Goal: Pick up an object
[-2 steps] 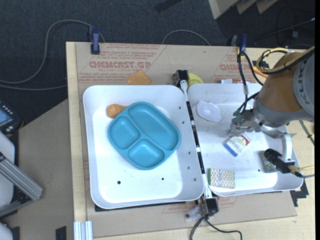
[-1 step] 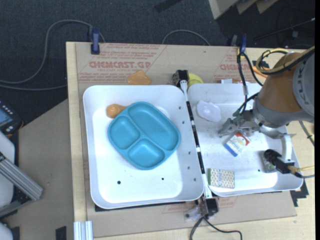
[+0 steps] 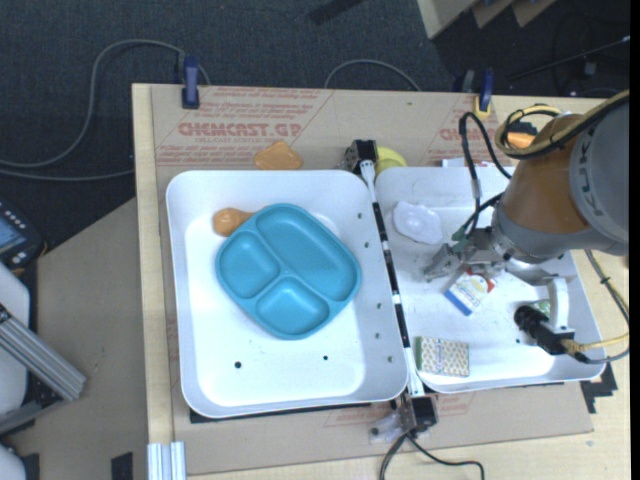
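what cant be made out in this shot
- Gripper: fingers blur together over the right bin; open or shut is unclear.
- Small box: label too small to read, partly under the gripper.
- Orange object: partly hidden behind the blue tray.
- Yellow object: cut off by the bin rim.

Glossy blue plastic divided plate [image 3: 288, 268], smooth white plastic bins [image 3: 195, 298], matt brown cardboard bench sheet [image 3: 240, 123]
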Controlling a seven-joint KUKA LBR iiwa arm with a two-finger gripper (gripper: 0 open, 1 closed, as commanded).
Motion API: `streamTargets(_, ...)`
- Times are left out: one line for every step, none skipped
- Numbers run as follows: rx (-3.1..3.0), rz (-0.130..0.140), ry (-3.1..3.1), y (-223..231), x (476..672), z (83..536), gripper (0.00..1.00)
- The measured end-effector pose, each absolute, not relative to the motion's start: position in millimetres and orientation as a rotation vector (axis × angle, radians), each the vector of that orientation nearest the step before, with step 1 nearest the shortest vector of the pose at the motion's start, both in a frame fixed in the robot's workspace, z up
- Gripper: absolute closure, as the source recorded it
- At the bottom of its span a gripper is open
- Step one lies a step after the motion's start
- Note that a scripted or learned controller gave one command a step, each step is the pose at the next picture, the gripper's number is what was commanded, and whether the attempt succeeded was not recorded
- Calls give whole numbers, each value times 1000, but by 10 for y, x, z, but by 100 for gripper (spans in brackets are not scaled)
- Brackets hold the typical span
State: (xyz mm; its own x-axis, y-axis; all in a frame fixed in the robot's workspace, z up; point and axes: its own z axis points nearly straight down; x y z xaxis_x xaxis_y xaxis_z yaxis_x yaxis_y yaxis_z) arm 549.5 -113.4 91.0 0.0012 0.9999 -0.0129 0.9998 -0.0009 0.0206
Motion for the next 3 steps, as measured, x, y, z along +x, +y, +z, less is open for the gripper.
streamTargets(2204,15,2196,-1148,5514,1035,100)
streamTargets(2206,13,2198,-1144,5505,1022,0)
streamTargets(2208,6,2206,-983,5500,903,0)
